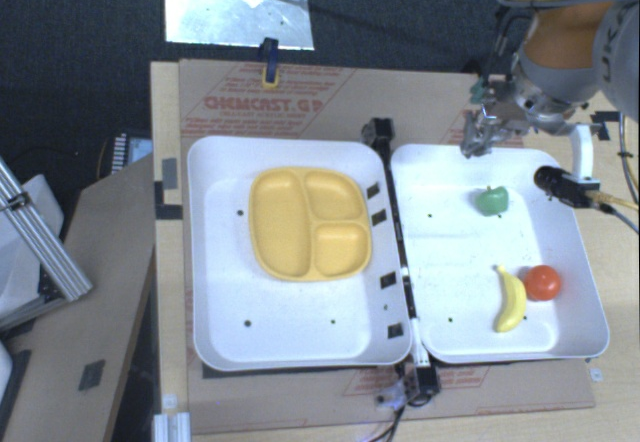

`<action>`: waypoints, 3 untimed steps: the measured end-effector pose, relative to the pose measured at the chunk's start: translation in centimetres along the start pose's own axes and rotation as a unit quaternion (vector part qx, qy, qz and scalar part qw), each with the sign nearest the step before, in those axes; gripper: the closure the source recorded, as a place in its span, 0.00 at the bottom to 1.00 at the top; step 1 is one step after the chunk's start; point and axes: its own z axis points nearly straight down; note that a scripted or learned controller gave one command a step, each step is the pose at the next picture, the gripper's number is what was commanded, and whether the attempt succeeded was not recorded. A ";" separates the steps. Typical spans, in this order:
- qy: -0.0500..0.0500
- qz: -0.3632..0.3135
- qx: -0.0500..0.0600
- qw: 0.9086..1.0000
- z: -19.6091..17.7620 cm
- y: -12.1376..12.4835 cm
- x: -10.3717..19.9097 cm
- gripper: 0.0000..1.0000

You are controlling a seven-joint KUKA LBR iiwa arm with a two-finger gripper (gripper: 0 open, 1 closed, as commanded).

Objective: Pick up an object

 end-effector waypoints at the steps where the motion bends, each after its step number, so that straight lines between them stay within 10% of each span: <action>1: 0.000 0.000 0.000 1.000 1.6 -0.3 5.3 1.00; 3: 0.000 0.000 0.000 1.000 3.5 -0.2 15.3 1.00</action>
